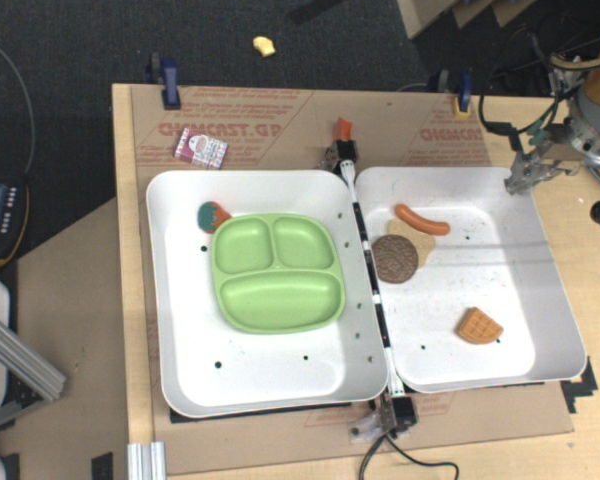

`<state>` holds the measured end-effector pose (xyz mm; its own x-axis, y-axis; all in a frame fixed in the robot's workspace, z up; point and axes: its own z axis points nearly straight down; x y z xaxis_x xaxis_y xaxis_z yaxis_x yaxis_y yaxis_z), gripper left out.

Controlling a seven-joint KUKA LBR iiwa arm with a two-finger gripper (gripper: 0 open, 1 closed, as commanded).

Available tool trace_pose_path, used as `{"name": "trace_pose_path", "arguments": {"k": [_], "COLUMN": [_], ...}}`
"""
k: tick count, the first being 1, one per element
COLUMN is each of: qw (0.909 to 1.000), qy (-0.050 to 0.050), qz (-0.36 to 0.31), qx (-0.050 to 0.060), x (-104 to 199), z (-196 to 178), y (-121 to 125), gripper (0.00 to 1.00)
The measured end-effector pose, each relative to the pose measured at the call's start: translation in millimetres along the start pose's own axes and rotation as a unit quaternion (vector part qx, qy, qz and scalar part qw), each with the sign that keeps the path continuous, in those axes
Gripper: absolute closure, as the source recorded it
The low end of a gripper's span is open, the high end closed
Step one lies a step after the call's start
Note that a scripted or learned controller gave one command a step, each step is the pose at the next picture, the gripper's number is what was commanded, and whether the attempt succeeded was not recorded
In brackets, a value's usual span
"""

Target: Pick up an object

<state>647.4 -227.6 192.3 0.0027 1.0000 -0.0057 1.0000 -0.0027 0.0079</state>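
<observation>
**Pick not yet begun: nothing is lifted**

Two shallow white bins are seen side by side on the bench. The left bin (180, 358) is taken up largely by a green divided plate (277, 271), against whose upper left corner a small red and green object (212, 215) is tucked. In the right bin (540, 298) the candidates for picking are spread out: a round brown patty (394, 258) lies by the inner wall, overlapping a pale flat piece (417, 240) beneath it; a red sausage (421, 219) is laid just above these; an orange waffle-like piece (478, 326) is set well apart, toward the near right corner.

The gripper (528, 171) is found at the far right corner of the right bin, over its rim and well apart from every object. Whether it is open or closed cannot be told at this size and angle; nothing is seen held in it.

The task is therefore judged to be at its start. No object is raised from either bin, and the choice of target, the approach, the grasp and the lift are all left to be done.
</observation>
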Motion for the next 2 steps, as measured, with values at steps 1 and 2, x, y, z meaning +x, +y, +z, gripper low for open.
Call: {"name": "trace_pose_path", "arguments": {"k": [1,2], "qw": [1.0000,1.0000], "qy": [0.005,0.003], "qz": [-0.004,0.001], "qx": [0.005,0.006], "x": [80,69], "z": [21,0], "y": [-19,-104], "gripper": [1.00,1.00]}}
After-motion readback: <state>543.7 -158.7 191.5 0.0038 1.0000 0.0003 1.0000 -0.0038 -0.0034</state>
